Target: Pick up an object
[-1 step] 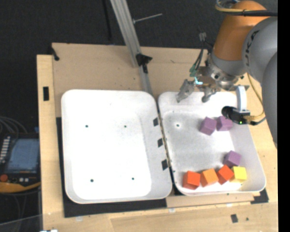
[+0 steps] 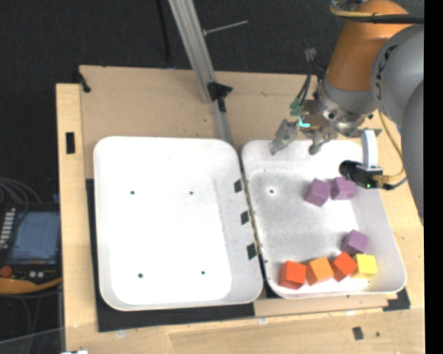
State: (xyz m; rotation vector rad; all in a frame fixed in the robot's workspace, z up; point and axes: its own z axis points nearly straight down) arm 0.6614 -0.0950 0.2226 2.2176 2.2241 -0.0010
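The two-finger gripper (image 2: 299, 140) hangs over the far rim of the right-hand shallow white bin (image 2: 395, 260), fingers spread with nothing between them; the pick is judged not yet begun. The candidates all lie in that bin: two purple blocks (image 2: 330, 191) mid-bin, and near its front edge a third purple block (image 2: 356, 241), three orange blocks (image 2: 318, 270) and a yellow block (image 2: 366, 264). No legible writing or brand marks.

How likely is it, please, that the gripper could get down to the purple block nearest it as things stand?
Probably yes. The gripper hovers open above the right bin's far edge, and the purple block lies just beyond it with bare floor on its left, though another purple block crowds its right side.
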